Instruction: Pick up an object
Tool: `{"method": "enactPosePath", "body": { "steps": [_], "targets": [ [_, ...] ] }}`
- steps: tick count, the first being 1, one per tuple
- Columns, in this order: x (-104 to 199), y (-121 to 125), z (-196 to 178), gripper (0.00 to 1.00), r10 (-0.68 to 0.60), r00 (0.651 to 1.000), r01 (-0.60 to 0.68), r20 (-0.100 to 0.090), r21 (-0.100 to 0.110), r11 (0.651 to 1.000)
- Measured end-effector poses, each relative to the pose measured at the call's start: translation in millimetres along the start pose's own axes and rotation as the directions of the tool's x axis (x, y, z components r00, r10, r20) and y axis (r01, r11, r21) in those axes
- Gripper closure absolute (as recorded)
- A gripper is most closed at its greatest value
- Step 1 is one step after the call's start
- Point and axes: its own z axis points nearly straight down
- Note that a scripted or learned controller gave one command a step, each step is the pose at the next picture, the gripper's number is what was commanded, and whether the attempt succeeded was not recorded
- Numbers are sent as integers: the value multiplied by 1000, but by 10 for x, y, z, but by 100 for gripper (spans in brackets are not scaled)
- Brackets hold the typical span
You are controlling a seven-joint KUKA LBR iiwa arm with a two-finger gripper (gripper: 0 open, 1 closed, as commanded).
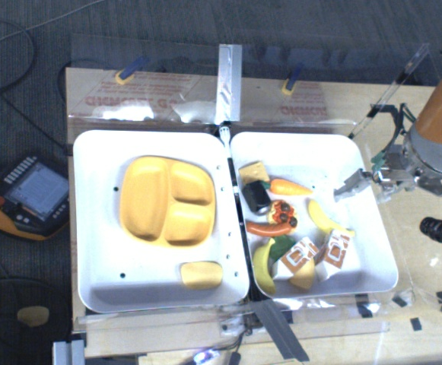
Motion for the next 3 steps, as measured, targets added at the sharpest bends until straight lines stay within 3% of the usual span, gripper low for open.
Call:
{"method": "enactPosePath", "body": {
  "steps": [1, 2, 3],
  "targets": [
    [198, 115, 1366, 0, -59, 998, 59, 0, -2, 998],
    [200, 117, 1278, 100, -59, 998, 59, -1, -1, 998],
    [574, 325, 365, 100, 139, 990, -139, 2, 1, 990]
  ]
}}
